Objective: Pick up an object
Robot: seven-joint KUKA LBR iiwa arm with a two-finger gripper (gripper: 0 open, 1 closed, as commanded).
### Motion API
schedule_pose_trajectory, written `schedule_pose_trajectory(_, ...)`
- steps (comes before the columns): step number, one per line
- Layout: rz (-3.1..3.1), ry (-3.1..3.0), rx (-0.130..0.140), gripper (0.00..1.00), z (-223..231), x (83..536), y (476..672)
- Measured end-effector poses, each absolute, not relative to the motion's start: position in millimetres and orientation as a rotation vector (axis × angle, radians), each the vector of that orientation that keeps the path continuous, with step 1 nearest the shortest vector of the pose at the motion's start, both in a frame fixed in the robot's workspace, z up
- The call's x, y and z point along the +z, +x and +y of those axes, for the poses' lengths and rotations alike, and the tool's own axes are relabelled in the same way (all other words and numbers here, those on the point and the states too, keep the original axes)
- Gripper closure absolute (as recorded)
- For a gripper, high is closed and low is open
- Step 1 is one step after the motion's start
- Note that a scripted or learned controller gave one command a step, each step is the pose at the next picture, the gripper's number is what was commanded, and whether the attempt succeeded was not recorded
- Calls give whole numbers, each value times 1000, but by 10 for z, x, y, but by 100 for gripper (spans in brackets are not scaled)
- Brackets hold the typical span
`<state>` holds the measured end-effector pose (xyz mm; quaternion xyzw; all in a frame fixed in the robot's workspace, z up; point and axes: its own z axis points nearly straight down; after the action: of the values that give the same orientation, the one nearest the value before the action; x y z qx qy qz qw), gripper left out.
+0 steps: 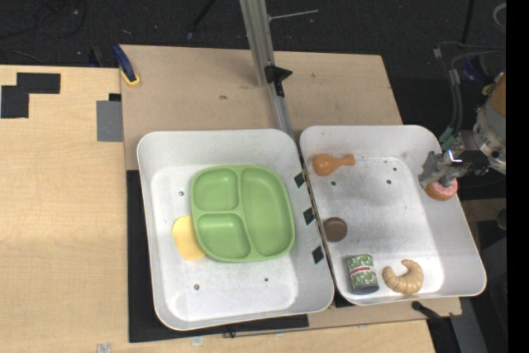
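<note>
- A wooden bench (331, 87) fills the middle of the scene, seen from above at a slant, with dark floor beyond its far edge.
- Two shallow white bins sit side by side on it — the left bin (165, 277) and the right bin (455, 260), their inner walls touching.
- A grey metal post (254, 21) rises from the far side of the bench, in line with the seam between the bins.
- A green divided plate (243, 212) with three compartments lies in the middle of the left bin.
- A yellow object (185, 238), rounded, lies at the plate's left near edge, partly tucked under it.
- The arm's end enters at the right edge of the scene, and the gripper (440, 171) hangs over the right wall of the right bin, about halfway along it.
- A small pink-orange round object (443, 190) sits directly below the gripper, at the bin's right rim; it looks to be touching the fingertips, but whether it is pinched between them cannot be told, nor whether the fingers are spread or pressed together.
- A tan croissant-shaped object (404, 276) lies in the near right part of the right bin.
- A small green and white can (361, 272) stands just left of it.
- An orange pear-shaped object (331, 164) lies on its side in the far left corner of the right bin.
- A small brown round object (334, 229) rests by the right bin's left wall, between the pear shape and the can.
</note>
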<state>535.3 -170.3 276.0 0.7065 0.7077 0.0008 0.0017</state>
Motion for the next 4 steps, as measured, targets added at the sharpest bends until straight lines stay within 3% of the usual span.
schedule_pose_trajectory(3, 2229, 2222, -5, 100, -256, 2317, 5007)
schedule_pose_trajectory(4, 2230, 2217, -1, 100, 286, 2399, 4946)
